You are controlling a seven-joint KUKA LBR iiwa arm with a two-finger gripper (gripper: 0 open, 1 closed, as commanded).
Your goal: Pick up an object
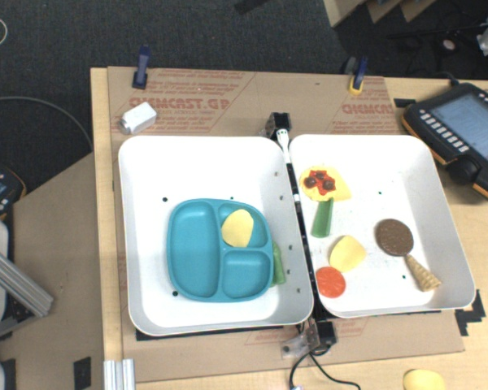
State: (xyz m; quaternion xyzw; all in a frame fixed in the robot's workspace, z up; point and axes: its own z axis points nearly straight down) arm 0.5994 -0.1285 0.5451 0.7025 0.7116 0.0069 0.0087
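2 white bins sit side by side on the table. Left bin: teal divided plate with a yellow piece in its upper-right compartment; a green piece lies against the plate's right edge. Right bin: yellow-and-red flower toy with green stem, yellow block, red disc just below the block, brown ice-cream cone toy. Claw state: cannot tell.
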